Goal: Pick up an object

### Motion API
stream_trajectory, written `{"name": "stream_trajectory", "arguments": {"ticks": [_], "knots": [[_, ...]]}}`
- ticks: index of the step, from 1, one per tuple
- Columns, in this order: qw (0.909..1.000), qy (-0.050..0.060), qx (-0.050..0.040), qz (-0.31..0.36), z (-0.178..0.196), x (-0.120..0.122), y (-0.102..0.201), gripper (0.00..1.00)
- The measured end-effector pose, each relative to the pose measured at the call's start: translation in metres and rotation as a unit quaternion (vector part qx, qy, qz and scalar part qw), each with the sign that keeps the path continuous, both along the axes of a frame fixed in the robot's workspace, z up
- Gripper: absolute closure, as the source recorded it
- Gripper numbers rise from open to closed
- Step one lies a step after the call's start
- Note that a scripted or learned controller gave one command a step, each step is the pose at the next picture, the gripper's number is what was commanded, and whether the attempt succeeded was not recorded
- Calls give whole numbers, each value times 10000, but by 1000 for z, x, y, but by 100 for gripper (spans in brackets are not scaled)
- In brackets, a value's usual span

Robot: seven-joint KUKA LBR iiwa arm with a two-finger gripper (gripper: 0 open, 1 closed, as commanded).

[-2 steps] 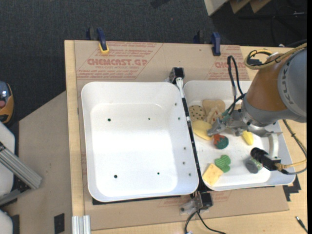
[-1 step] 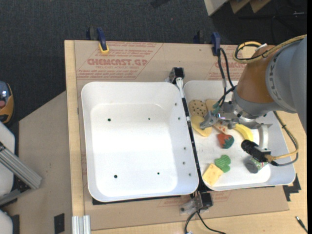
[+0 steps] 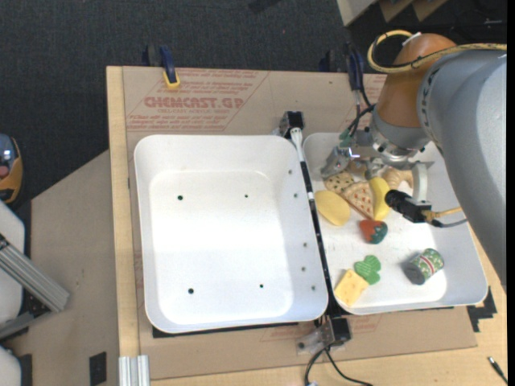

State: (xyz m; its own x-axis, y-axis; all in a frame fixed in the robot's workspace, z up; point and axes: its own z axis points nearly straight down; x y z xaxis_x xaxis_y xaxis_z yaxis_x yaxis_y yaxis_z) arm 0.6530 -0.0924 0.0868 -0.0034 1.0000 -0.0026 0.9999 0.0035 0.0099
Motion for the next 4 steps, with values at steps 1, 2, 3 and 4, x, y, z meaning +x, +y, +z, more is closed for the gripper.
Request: {"name": "stream_trajectory", "arguments": {"ticks": [1, 2, 3, 4], "knots": [[10000, 68, 18, -23, -2, -51, -4, 0], [10000, 72, 19, -29, -2, -120, -17, 0], [10000, 47, 10, -24, 8, -117, -17, 100], [10000, -16, 2, 13, 104, -41, 21, 100]]}}
